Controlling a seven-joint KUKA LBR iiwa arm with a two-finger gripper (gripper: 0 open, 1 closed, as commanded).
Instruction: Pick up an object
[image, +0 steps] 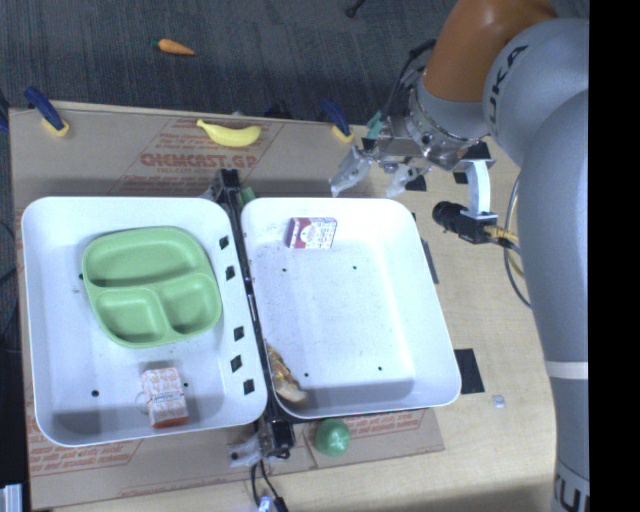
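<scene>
**Gripper hangs spread behind the right bin, holding nothing**

Nearest the camera, a green ball lies on the cardboard sheet just outside the front rim of the right bin. Close by, a black clamp sits at the front of the seam where the two bins meet. Inside the right bin's front-left corner, a brownish, banana-like piece rests against the wall.

In the left bin, a small orange-and-white packet lies near the front, apart from the green divided tray that takes up the bin's middle and back. Black clips run along the shared edge between the bins.

Farther back in the right bin, a small red-and-white carton lies flat near the rear wall, left of centre, touching nothing else.

Behind the bins, a yellow banana rests on the printed cardboard, and blue clamps pin the sheet's back edge. An orange carrot-shaped object lies on the dark floor beyond.

At the back right, the gripper hangs over the cardboard just behind the right bin's rear rim, its two pale fingers spread apart with nothing between them. It is near the carton but apart from it. The grey arm with its orange band comes in from the right.
</scene>
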